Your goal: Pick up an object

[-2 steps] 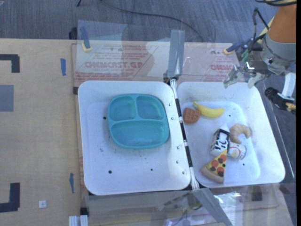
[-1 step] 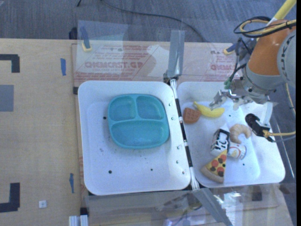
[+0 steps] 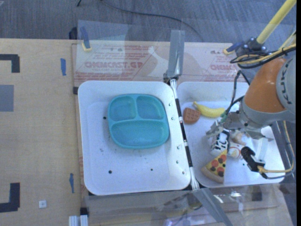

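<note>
In the right bin [image 3: 207,93] lie a yellow banana [image 3: 209,110], a small brown waffle [image 3: 191,115], a pizza slice [image 3: 216,166] near the front, and a black-and-white toy [image 3: 219,143] in the middle. My gripper [image 3: 226,127] hangs low over the middle of this bin, right above the black-and-white toy, with a pale small object [image 3: 236,138] just beside it. The arm covers the back right of the bin. I see nothing clearly held.
The left bin [image 3: 94,173] holds a teal divided plate [image 3: 138,121] with three compartments. A metal divider [image 3: 176,60] stands between the bins at the back. A wooden bench top [image 3: 37,126] stretches to the left.
</note>
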### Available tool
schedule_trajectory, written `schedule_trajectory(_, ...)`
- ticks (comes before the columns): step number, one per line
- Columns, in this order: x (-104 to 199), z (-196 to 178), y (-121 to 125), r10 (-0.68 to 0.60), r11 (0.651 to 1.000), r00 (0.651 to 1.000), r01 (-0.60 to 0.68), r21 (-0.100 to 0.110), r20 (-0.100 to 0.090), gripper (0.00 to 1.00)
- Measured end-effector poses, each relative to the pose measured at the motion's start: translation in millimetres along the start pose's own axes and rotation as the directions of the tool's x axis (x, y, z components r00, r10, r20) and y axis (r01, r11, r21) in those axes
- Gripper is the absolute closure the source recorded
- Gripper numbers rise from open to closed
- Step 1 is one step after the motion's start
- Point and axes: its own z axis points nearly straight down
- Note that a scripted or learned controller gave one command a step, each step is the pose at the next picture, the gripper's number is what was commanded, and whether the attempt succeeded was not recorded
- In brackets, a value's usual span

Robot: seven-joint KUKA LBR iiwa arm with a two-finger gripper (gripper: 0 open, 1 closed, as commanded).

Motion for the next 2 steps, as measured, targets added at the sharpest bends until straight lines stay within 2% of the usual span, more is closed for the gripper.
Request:
schedule_trajectory(1, -2, -11, 1, 0.004, 1.0, 1.0, -0.004, -0.006, 0.004, 1.0)
schedule_trajectory(2, 51, -93, 25, 0.095, 0.995, 0.995, -0.095, 0.003, 0.001, 1.0)
